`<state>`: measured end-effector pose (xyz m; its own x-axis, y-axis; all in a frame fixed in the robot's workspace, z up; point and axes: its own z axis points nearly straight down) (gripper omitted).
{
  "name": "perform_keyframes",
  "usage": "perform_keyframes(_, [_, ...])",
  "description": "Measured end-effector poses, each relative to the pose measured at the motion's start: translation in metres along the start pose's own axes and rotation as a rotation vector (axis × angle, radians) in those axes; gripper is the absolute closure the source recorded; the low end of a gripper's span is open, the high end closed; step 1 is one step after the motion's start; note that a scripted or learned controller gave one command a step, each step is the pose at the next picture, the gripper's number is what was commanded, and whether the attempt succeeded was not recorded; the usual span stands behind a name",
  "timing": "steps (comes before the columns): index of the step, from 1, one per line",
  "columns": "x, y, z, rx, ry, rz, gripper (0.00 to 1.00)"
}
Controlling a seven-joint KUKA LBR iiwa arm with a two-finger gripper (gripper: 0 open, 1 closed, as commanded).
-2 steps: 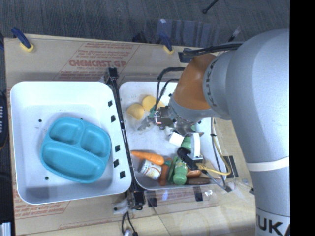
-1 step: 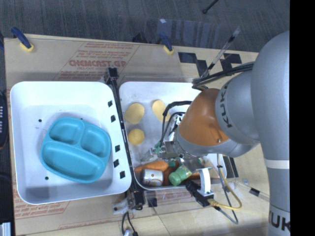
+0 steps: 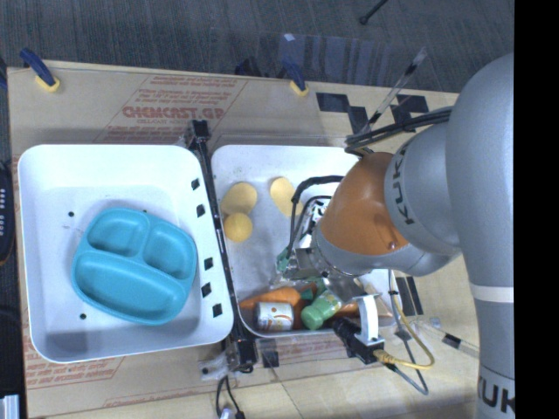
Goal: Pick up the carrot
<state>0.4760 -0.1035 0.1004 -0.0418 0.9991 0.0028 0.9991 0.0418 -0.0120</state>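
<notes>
The camera looks down on two shallow white bins. The left white bin (image 3: 35, 234) holds a blue plastic tray with three sections (image 3: 134, 264). The right white bin (image 3: 262, 157) holds three round yellow fruit-like pieces (image 3: 238, 197) near its far side. The long orange carrot (image 3: 271, 298) lies near the front wall — just above a small white and orange can (image 3: 274, 316) and beside a green plastic bottle (image 3: 321, 310). The big grey arm with the orange band (image 3: 367, 212) hangs over this bin. Its gripper (image 3: 301, 271) points down just above the carrot's right end, but the arm hides it too much — I cannot tell if it is open, closed or gripping.
</notes>
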Motion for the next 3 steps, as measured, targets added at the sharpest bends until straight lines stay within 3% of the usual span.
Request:
perform_keyframes(2, [0.0008,0.0013,-0.0187,0.008,0.000,-0.023,1.00])
perform_keyframes(3, [0.0008,0.0011,-0.0184,0.009,-0.001,-0.024,0.00])
